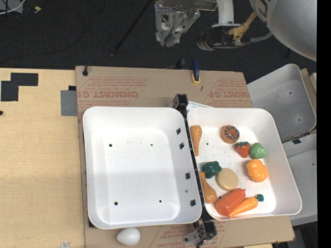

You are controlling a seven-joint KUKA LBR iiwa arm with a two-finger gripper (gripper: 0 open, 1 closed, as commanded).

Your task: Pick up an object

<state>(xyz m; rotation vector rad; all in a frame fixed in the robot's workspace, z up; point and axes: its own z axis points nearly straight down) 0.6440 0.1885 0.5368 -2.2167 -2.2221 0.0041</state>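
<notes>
The right bin (282,138) holds several toy foods. Among them are an orange squash (195,137), a brown doughnut (230,134), a red strawberry (242,149), a green piece (257,150), an orange pepper (257,170), a dark green piece (211,168), a tan disc (227,180), a red pepper (229,200) and a carrot (245,205). My gripper (169,35) hangs high at the top of the view, beyond the far edge of the bench. It is well away from both bins and nothing hangs from it.
The left bin (93,138) sits beside the right one, joined by a black hinge strip (187,159). A white egg (128,236) lies outside, in front of the left bin. Brown cardboard (134,89) lies under the bins. A tilted white tray (289,94) stands at the right.
</notes>
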